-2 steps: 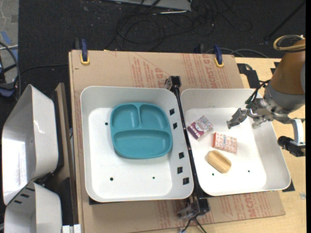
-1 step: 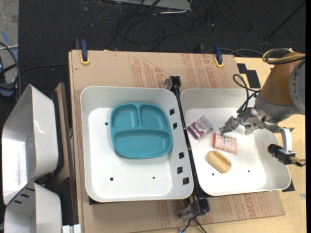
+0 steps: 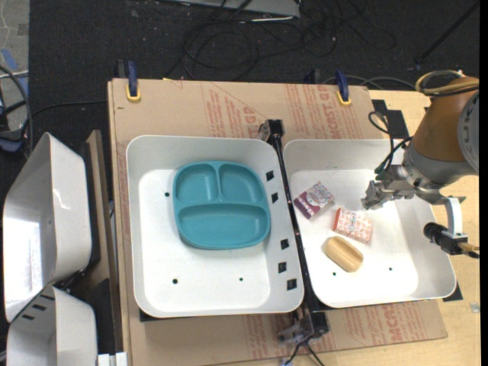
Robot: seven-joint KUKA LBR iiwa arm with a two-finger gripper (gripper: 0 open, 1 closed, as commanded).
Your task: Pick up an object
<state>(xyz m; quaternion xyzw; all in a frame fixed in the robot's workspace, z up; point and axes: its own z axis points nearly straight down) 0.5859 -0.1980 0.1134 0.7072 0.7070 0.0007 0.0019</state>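
The right-hand bin (image 3: 427, 280) holds three loose items: a purple-and-white packet (image 3: 313, 200) near its left wall, a pink-and-white speckled packet (image 3: 353, 225) toward the middle, and a tan oblong piece (image 3: 343, 253) just below that. The left-hand bin (image 3: 145, 227) carries a teal divided tray (image 3: 221, 204). The gripper (image 3: 374, 195) stands over the right-hand bin on the wrist of the grey arm (image 3: 446, 139); nothing is seen between its fingers, and whether they are spread or closed cannot be told from this view. The speckled packet is judged the nearest candidate: it lies just down and to the left of the gripper, close beside it but apart. The tan piece lies further on in the same direction, its long axis running diagonally. A short move down-left is judged to be required.
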